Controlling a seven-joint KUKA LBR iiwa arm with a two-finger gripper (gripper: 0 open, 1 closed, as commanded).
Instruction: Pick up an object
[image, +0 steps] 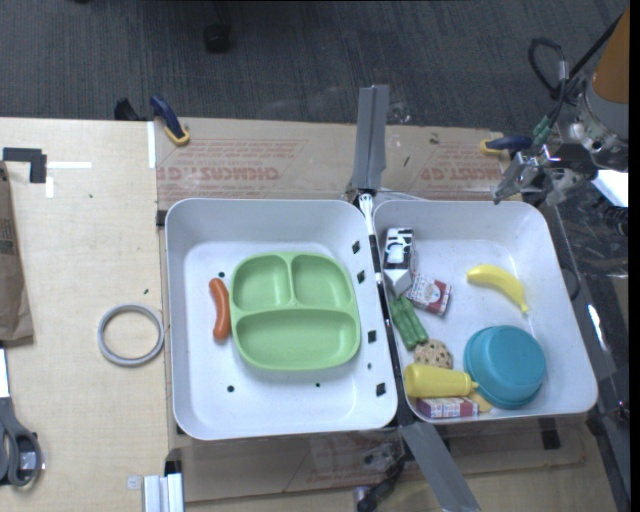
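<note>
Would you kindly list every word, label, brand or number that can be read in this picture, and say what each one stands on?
"CHEMICAL GU...", upside down in faint red print: cardboard sheet behind the left bin; only partly readable.
Similar faint red print on the cardboard behind the right bin: too blurred to read.
Red and white carton: print too small to read.
Black and white box: markings too small to read.
Small box under the yellow bottle: unreadable.
</note>
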